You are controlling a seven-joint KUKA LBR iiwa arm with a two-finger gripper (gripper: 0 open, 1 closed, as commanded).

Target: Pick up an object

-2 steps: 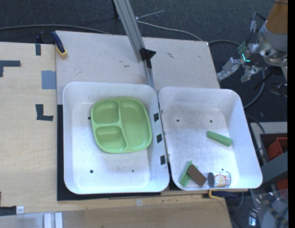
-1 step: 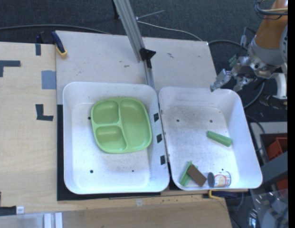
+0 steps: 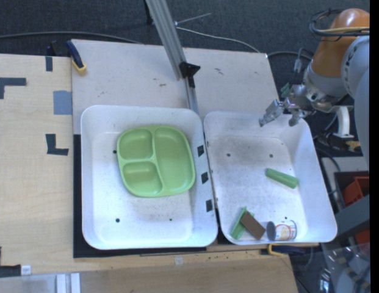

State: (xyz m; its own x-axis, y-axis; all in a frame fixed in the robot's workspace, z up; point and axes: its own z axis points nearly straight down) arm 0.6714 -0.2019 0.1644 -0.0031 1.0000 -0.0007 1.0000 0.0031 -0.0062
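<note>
My gripper (image 3: 279, 116) hangs over the far right corner of the right bin (image 3: 238, 130), its two fingers spread open with nothing between them. Well below it in that bin lies a green stick (image 3: 281, 177). At the bin's near edge sit a green block (image 3: 238, 223), a brown block (image 3: 252, 226) leaning against it, and a small can (image 3: 281, 231) on its side. The left bin (image 3: 94, 182) holds a green divided plate (image 3: 156, 160).
A slanted metal pole (image 3: 169, 38) crosses the bench behind the bins and ends in a black clamp at the divide. A blue and yellow tool (image 3: 75, 57) lies at the bench's far left. Cables run behind the bench.
</note>
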